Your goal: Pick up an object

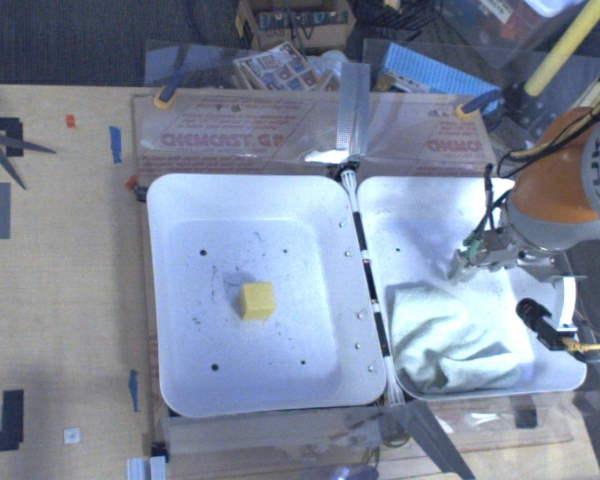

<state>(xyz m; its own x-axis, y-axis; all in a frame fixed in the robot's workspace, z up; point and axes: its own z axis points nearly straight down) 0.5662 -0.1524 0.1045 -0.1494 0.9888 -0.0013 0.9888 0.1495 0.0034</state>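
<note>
My arm comes in from the right, grey with its orange band, and my fingers [467, 265] hang low over the right bin [420, 213], near its middle and just above the upper edge of a crumpled white cloth [450, 336] that fills that bin's lower half. I cannot tell whether my fingers are spread or pressed together; they are too small and blurred against the white, and I see nothing between them. In the left bin [180, 218] a small yellow block [258, 301] sits alone near the middle, well apart from me, on a floor marked with grey scuffs and a few dark dots. The 2 bins lie side by side, touching along a dark seam, on a pale wooden table [60, 298]. The table also carries bits of blue tape [115, 144], a small red mark [70, 121] and some dark brackets at its left edge. Behind the bins stands a clear plastic sheet [240, 133] with red printing; I can read "CHEMCAST" on its left part, and the rest is too blurred. Beyond it the room is cluttered: a cardboard box, a printed paper, a blue ribbed piece [435, 73] and a yellow pole [570, 33] slanting at the upper right.
</note>
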